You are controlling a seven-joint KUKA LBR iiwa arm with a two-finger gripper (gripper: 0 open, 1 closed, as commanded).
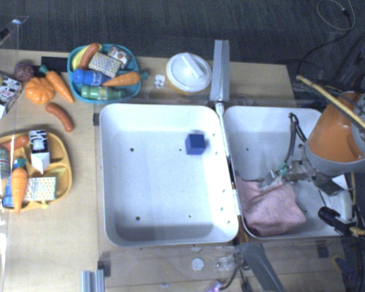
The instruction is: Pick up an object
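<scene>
1. Nearest the lens: orange band (333, 140) of arm, reaching in over right bin (261, 123).
2. Gripper (272, 179) low at top edge of pink cloth (271, 209); spread or pressed together, cannot tell.
3. Other candidate: blue cube (196, 143), alone in left bin (158, 224), well apart from gripper.
4. Risk, as a guess: limp cloth bunches or slips out on lift; thin pinch catches a fold only.

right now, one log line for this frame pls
arm: over right bin | end effector: at pink cloth | grasp: unconfirmed | blue block: left bin, untouched
</scene>
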